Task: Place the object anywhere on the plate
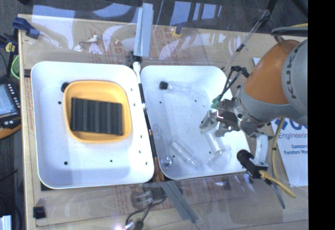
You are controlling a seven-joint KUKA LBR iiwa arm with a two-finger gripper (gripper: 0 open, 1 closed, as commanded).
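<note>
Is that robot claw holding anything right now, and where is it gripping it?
It cannot be told. The gripper sits low over clear plastic items in the right bin, but nothing shows plainly between its fingers.

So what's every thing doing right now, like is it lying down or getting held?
plate: yellow, flat in the left bin, a dark ridged block on it.
left bin: holds the plate.
right bin: holds several clear plastic pieces.
clear tube: lying down near the bin's back, black cap on.
clear bottle: lying down near the front.
gripper: low over the right bin; grip too blurry to tell.
</note>
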